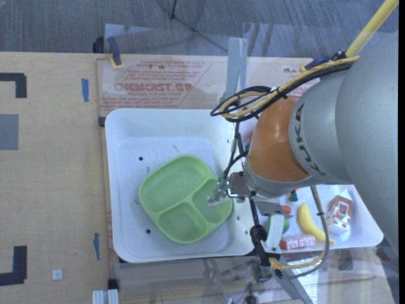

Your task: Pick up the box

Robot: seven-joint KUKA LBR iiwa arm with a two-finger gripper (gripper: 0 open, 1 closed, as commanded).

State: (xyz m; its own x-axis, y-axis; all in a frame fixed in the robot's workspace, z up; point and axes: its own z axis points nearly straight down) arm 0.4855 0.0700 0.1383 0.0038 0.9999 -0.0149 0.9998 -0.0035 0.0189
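A small white box with an orange-red print point(342, 211) lies in the right bin point(370, 233), next to a yellow banana point(308, 222). A flatter red and white packet point(296, 242) lies near that bin's front edge. My gripper point(219, 194) hangs over the left bin point(126, 170), at the right rim of a green divided plate point(180, 198). It is well to the left of the box, and the wrist's bulk hides much of it. The arm covers most of the right bin.
The green plate takes up the middle of the left bin. A green and white object point(277, 225) sits by the banana, partly behind the arm's cables. Black and yellow cables point(253, 97) loop above the wrist. A wooden bench point(50, 170) lies to the left.
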